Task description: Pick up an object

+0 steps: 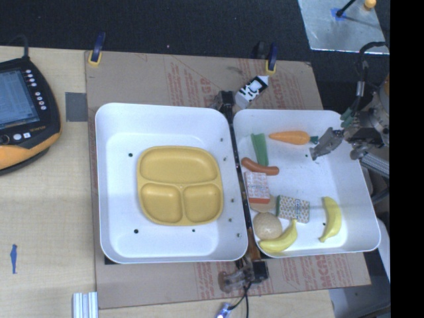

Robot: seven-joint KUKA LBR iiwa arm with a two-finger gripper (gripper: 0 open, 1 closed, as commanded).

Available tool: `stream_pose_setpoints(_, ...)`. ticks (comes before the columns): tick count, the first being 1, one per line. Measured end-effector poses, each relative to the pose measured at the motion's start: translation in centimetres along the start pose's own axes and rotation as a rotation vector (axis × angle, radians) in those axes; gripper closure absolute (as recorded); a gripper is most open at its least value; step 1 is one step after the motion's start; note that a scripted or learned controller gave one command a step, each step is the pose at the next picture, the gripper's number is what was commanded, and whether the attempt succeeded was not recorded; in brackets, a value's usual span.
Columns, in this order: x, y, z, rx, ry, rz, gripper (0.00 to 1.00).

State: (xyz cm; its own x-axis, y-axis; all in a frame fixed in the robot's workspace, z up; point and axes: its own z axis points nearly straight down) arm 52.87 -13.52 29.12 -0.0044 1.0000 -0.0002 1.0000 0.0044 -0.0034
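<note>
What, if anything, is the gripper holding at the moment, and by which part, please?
Nothing is held. The gripper hangs over bare floor of the right bin, just right of the carrot, with nothing between its fingers.

Light wood bench top (46,204), with a brown cardboard sheet (199,78) laid over it, printed with faint red marks, held at its far edge by two blue-and-yellow clamps (97,50). Grey tape patch (76,106) on the wood just left of the cardboard. Orange-and-black teach pendant (23,114) with a lit screen at the left edge. Dark carpet-like floor (165,12) beyond the bench. Pale grey floor panel (324,18) top right, blue marking on it. Small blue mark (13,258) on the wood lower left. Even overhead light.
</note>
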Motion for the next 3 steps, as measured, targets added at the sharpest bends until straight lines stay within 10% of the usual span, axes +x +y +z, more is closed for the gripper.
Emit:
stream_pose_setpoints(1, -4.5, -4.0, 12.6, 0.002, 0.0, 0.0, 0.0)
stream_pose_setpoints(2, -7.7, 6.3, 15.2, 0.0, 0.001, 0.001, 0.0)
stream_pose_setpoints(3, -6.5, -1.6, 15.6, 0.002, 0.0, -0.001, 0.0)
